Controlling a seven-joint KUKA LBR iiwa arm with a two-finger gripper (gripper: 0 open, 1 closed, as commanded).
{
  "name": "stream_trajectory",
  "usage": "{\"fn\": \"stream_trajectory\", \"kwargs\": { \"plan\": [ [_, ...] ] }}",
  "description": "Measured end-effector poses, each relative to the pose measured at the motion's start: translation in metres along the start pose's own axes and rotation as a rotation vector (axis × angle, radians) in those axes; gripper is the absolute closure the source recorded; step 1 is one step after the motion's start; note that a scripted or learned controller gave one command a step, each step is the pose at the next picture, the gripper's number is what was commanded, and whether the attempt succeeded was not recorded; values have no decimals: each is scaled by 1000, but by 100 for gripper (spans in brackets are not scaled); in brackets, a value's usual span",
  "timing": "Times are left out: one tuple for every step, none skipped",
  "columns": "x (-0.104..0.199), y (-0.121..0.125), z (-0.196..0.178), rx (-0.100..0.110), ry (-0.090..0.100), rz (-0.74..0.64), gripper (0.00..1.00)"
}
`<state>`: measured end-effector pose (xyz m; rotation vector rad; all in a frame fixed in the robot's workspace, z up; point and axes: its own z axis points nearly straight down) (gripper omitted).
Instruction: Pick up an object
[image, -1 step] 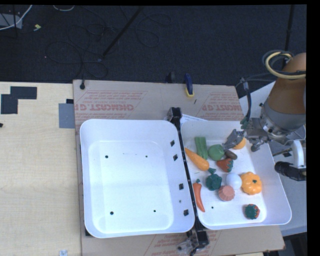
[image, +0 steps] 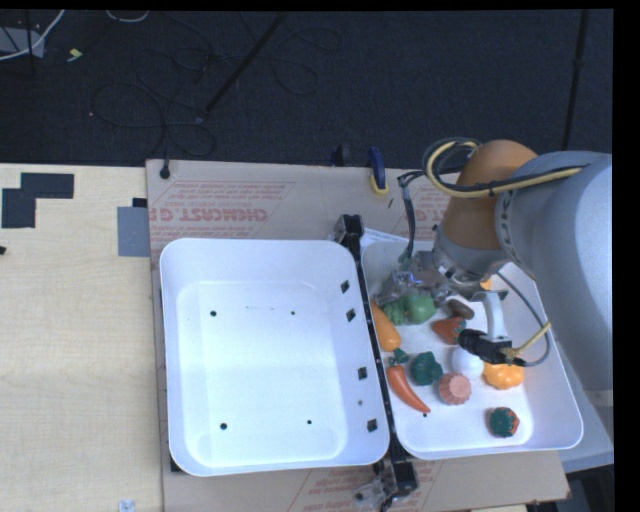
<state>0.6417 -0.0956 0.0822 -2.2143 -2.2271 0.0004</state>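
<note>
Down in the right bin (image: 560, 425) lies a small heap of toy food, and the gripper (image: 420, 285) is lowered among it at the bin's upper left, right over a green leafy piece (image: 415, 308) that sits against it; from where I stand I cannot tell how the gripper is set, nor whether anything is caught in it. Just left of the green piece an orange-yellow piece (image: 385, 328) lies along the divider between the bins. Below these is a dark green piece (image: 424, 368), and beside it, lower left, an orange carrot (image: 406, 389) lying at a slant with its tip toward the bin's front. A round pink piece (image: 455, 389) rests just right of the dark green one. Further right a yellow-orange piece (image: 503, 376) sits near a black-and-white part of the arm's fittings, and a reddish piece (image: 447, 328) lies up between the green leafy piece and that fitting. Alone toward the front right corner is a green and red piece (image: 503, 421), well apart from the gripper. The arm (image: 570, 240) comes in from the right, grey and bulky, with an orange band (image: 490, 170) and loops of yellow-and-black cable above the wrist. The left bin (image: 180, 300) stands just beside the right one, the two meeting at a black clip strip. Both rest on a cardboard sheet (image: 250, 205) printed in red, laid over the pale wooden tabletop (image: 70, 330)
</note>
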Motion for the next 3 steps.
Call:
{"fn": "stream_trajectory", "kwargs": {
  "plan": [
    [-3, -2, -15, 2, 0, 5, 100],
    [2, -15, -5, 2, -1, 9, 100],
    [16, 4, -185, -12, -2, 3, 100]
  ]
}}
